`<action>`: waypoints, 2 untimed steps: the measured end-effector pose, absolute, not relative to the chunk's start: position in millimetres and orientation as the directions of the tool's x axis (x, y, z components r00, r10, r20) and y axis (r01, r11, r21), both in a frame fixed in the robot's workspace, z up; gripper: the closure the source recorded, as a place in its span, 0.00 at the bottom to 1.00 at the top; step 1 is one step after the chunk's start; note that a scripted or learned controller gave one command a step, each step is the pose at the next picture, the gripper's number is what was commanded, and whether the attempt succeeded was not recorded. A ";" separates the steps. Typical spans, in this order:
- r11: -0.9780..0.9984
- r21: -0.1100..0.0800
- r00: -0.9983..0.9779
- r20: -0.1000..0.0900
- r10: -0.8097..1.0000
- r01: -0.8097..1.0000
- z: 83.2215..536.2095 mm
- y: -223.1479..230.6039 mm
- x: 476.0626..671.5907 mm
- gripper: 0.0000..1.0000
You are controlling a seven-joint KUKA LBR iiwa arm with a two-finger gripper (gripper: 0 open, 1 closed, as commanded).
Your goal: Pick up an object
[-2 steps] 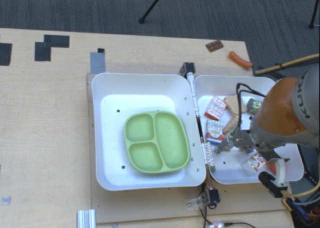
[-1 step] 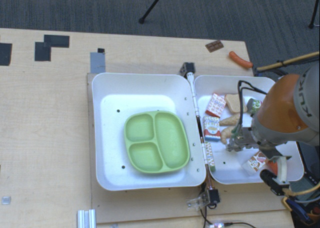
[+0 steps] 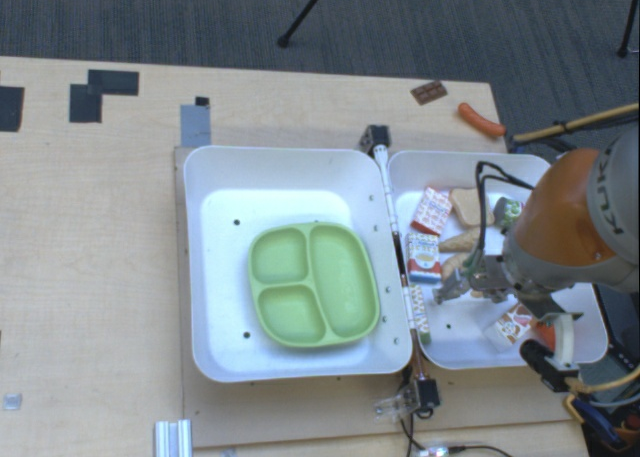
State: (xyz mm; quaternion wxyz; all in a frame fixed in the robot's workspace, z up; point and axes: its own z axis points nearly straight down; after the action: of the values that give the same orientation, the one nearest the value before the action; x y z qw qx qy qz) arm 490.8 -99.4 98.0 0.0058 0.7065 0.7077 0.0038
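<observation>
The right bin holds a loose cluster of small items. A red-and-white carton lies near the bin's upper left, its long axis tilted from lower left to upper right. Just below it a second small box with red and blue print lies along the bin's left wall, its long axis running nearly up and down the view. Two tan, bread-like pieces sit just beside the cartons, and a small white packet with red print lies tilted near the bin's lower middle.

The arm reaches in from the right, its orange band over the bin's right half, the wrist bent downward toward the bin's centre. The gripper hangs low among the items, pointing left toward the printed box; whether it is spread or closed, or has anything in its grasp, I cannot tell.

The left bin contains a green three-compartment tray, well apart from the gripper.
</observation>
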 end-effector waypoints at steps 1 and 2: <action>0.003 0.017 -0.003 -0.002 1.000 1.000 108.5 -98.9 492.2 1.00; 0.003 0.016 -0.003 -0.002 1.000 1.000 108.5 -98.8 492.1 0.00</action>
State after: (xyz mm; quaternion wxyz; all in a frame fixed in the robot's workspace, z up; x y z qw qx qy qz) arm 492.1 -98.8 108.5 0.0065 0.7059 0.7083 0.0050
